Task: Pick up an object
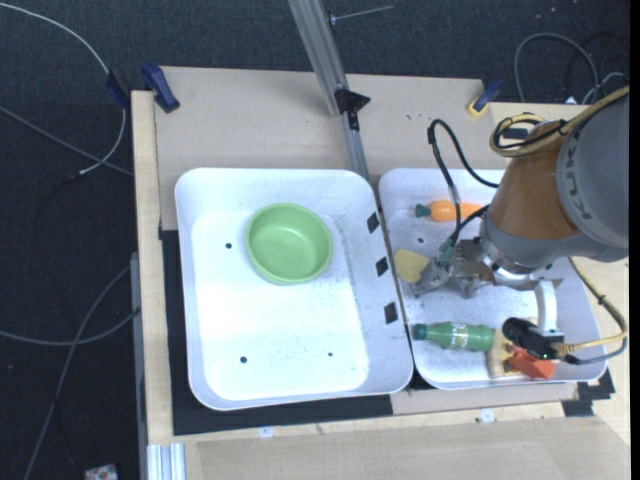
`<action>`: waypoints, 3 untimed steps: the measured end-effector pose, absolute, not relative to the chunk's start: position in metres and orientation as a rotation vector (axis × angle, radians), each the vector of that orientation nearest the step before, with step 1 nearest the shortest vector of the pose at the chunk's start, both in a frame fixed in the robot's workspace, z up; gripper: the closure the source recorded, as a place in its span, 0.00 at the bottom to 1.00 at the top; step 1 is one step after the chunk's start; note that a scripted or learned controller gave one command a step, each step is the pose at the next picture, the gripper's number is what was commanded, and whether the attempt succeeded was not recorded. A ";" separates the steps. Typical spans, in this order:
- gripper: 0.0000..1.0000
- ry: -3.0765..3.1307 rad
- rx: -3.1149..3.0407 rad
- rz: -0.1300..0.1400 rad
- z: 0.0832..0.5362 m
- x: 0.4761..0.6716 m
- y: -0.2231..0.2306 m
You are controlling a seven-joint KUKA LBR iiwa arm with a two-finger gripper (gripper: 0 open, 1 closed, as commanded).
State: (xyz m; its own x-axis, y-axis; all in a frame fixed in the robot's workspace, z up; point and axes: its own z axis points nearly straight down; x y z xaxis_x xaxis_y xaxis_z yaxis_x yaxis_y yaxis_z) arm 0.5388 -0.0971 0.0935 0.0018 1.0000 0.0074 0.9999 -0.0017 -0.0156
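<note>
Camera view: a yellow piece (410, 263) lies in the right bin (440, 376) by its left wall, just beside the jaws, which hang low over the bin's middle. Whether they are spread or pressed together I cannot tell.

Toward the desk's (250, 118) near edge a green bottle (458, 336) lies on its side, its label too small to read. An orange and red thing (528, 366) sits by the near right corner. An orange toy (447, 210) lies toward the far edge.

Pale letters on the grey arm (590, 168) are cut off and unreadable. In the left bin (200, 298) a green bowl (289, 243) stands upright.
</note>
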 end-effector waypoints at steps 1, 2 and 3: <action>1.00 -2.210 -2.214 0.002 0.107 0.540 -0.096; 1.00 -2.225 -2.224 -0.007 0.152 0.539 -0.097; 1.00 -2.225 -2.223 -0.008 0.207 0.549 -0.090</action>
